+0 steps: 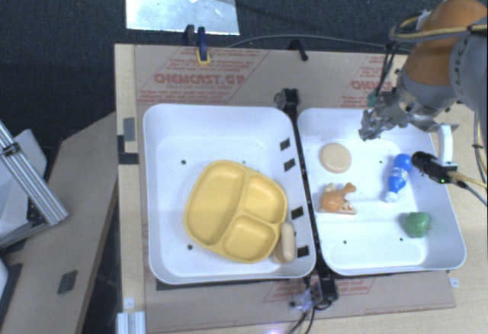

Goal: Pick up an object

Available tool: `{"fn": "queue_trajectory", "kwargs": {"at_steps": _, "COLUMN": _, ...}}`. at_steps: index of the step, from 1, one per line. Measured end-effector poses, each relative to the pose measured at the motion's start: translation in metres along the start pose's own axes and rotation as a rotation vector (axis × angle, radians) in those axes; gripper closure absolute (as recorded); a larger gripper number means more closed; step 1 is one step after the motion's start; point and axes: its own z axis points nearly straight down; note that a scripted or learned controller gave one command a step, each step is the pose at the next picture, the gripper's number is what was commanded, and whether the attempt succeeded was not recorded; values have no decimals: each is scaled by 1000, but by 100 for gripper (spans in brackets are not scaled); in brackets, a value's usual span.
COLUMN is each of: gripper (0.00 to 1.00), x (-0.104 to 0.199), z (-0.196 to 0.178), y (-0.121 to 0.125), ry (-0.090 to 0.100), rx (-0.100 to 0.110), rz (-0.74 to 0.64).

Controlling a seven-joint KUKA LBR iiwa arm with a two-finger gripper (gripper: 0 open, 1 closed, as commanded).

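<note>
A round beige disc is lying flat on the floor of the right bin, in its upper half, and it is the object that is sitting nearest to the gripper. The gripper is hanging just above and to the right of this disc, over the upper part of the same bin, and it is not touching the disc; nothing is showing between its tips, and how far they are standing apart I cannot tell (they are small and dark here). Below the disc, an orange toy animal is lying near the bin's left wall. To the right of the disc, a blue and white bottle is lying tilted, and lower, near the right corner, a green rounded object is resting. The grey arm, with its orange band, is reaching in from the right side over the bin's upper right corner. In the left bin, a yellow divided plate is lying, and a small tan piece is touching its lower right edge. Both bins are standing side by side on a cardboard sheet with red print.
</note>
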Motion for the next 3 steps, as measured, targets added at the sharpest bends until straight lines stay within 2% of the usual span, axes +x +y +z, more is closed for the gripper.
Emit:
{"fn": "queue_trajectory", "kwargs": {"at_steps": 2, "gripper": 100, "x": -1, "z": -99, "y": 5, "ry": 0, "rx": 0, "rz": -2}}
{"fn": "queue_trajectory", "kwargs": {"at_steps": 3, "gripper": 100, "x": 48, "z": -83, "y": 4, "ry": 3, "rx": 5, "rz": -5}}
